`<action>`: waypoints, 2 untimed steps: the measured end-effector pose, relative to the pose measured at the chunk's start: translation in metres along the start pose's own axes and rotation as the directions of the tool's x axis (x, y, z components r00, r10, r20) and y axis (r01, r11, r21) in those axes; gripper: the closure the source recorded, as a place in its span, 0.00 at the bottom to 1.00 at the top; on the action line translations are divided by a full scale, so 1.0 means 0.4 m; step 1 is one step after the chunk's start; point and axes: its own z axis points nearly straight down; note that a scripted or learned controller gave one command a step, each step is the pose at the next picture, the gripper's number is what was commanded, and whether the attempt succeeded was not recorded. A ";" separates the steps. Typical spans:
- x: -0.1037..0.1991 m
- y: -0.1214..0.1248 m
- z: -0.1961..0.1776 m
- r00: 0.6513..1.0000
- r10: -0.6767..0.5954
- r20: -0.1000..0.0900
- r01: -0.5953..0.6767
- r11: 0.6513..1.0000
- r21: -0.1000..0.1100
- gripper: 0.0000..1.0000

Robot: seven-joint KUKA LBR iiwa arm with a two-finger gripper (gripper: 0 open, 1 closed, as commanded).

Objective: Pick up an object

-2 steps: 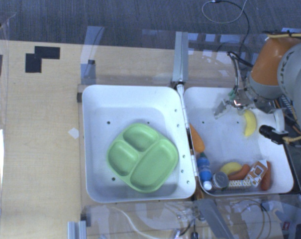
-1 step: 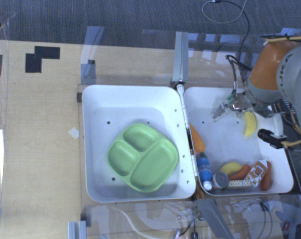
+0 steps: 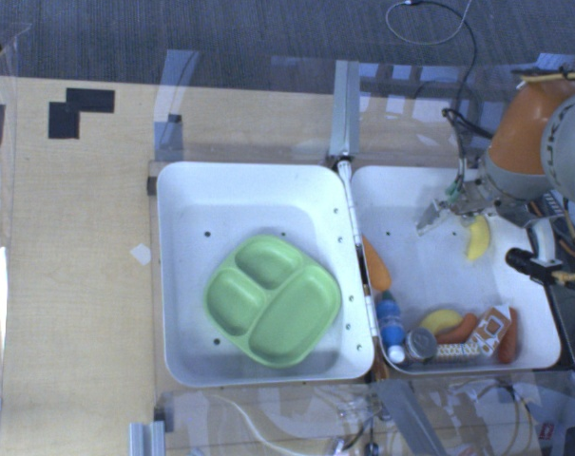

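Observation:
My gripper (image 3: 454, 214) hangs over the back of the right bin (image 3: 401, 198), below the orange band of the arm (image 3: 520, 136). Its fingers are spread open, one grey finger (image 3: 430, 219) pointing down-left, and nothing lies between them. A small yellow banana (image 3: 478, 239) lies on the bin floor just right of and below the fingertips, apart from them. Along the bin's front edge lie a blue bottle (image 3: 390, 319), a metal can (image 3: 421, 344), a yellow lemon-like fruit (image 3: 440, 319), a red sausage (image 3: 460, 329) and a small carton (image 3: 489, 329).
An orange object (image 3: 376, 268) rests against the divider on the right bin's left wall. The left bin (image 3: 187, 255) holds a green divided plate (image 3: 273, 299). Black cables (image 3: 544, 264) hang at the right bin's right edge. The wooden bench (image 3: 68, 255) lies to the left.

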 end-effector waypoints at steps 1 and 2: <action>0.004 -0.042 -0.001 1.000 0.007 0.000 -0.007 1.000 -0.002 0.00; 0.004 -0.042 -0.001 1.000 0.007 0.000 -0.007 1.000 -0.002 0.00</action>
